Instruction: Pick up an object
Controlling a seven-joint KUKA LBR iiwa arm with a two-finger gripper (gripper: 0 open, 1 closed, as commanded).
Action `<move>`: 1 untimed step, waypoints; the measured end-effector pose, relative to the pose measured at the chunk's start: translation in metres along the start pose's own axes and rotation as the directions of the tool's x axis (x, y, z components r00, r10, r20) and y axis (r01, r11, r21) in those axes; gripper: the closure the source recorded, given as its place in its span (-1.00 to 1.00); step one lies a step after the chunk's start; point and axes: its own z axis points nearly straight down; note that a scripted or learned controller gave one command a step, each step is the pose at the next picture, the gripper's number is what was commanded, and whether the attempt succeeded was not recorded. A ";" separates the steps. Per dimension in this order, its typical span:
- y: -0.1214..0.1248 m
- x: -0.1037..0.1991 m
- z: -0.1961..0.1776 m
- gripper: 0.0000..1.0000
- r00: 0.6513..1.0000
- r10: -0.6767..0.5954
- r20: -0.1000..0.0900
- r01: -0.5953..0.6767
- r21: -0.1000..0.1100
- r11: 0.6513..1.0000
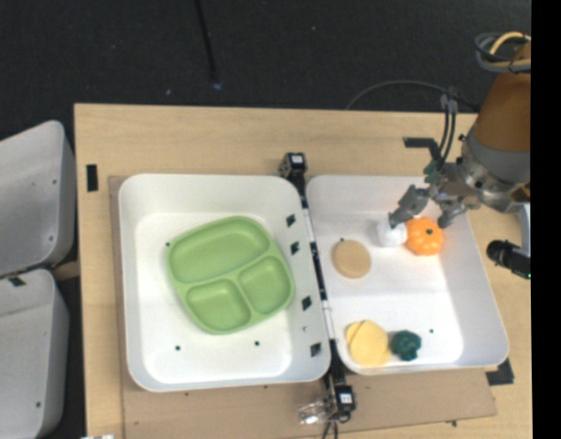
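In the right bin (pixel 463 291) lie an orange pumpkin-shaped toy (pixel 425 238), a small white object (pixel 388 236) touching its left side, a tan round disc (pixel 352 259), a yellow piece (pixel 366 343) and a dark green piece (pixel 405 344). My gripper (pixel 428 212) hangs over the bin's far right part, just above and behind the orange toy. Its two fingers are spread apart, one finger (pixel 406 207) near the white object, the other to the right of the toy. Nothing is held between them.
The left bin (pixel 143 337) holds a light green divided plate (pixel 228 273). A black latch strip (pixel 307 263) runs between the bins. The arm's orange band (pixel 504 108) rises at the far right. A cable (pixel 390 90) arcs over the bench behind the right bin.
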 end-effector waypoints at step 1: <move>0.002 0.000 -0.006 -1.00 1.000 -0.003 0.001 0.003 -0.011 1.000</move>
